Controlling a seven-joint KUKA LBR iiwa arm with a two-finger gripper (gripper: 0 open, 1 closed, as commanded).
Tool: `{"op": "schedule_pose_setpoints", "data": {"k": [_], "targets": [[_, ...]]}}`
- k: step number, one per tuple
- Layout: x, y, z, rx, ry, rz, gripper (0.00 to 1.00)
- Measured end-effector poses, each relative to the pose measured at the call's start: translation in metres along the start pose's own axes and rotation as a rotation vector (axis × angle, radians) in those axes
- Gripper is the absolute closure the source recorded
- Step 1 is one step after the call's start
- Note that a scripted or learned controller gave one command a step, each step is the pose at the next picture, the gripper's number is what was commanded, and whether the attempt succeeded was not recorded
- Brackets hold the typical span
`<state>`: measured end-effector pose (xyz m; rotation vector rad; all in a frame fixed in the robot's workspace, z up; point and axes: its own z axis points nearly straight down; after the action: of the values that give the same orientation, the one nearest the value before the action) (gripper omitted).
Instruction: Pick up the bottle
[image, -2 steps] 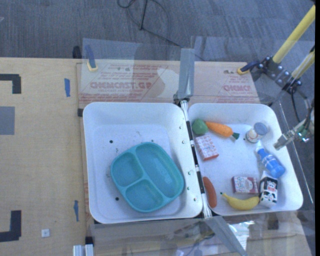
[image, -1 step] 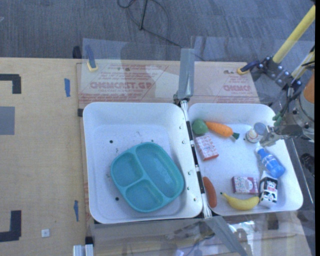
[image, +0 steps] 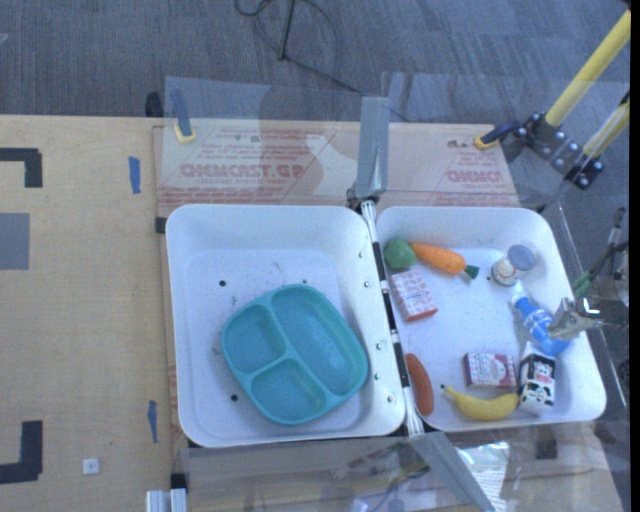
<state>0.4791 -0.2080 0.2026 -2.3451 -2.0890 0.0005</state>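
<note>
Lower right: one banana (image: 482, 403), one blue bottle (image: 535, 323); gripper (image: 578, 318) touching bottle, I cannot tell its opening.

The robot's small, pale grey metal tool (image: 580, 318) appeared as a cluster of short, angular, silvery pieces, with a bright white glint on one edge. Its outline was blurred, so no screws or markings could be made out, and its separate parts ran together into one light shape. Directly behind it sat a darker, greenish-grey section (image: 603, 296) that was more compact and duller than the shiny metal in front. Above that section rose thin dark cables (image: 612, 252), slender and slightly curved lines, one of them tinged green; whether they belonged to the arm itself could not be told.
</note>
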Motion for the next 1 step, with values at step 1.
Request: {"op": "schedule_pose_setpoints", "data": {"k": [1], "targets": [[0.0552, 0.0070, 0.0437, 0.000, 0.001, -0.291, 1.00]]}}
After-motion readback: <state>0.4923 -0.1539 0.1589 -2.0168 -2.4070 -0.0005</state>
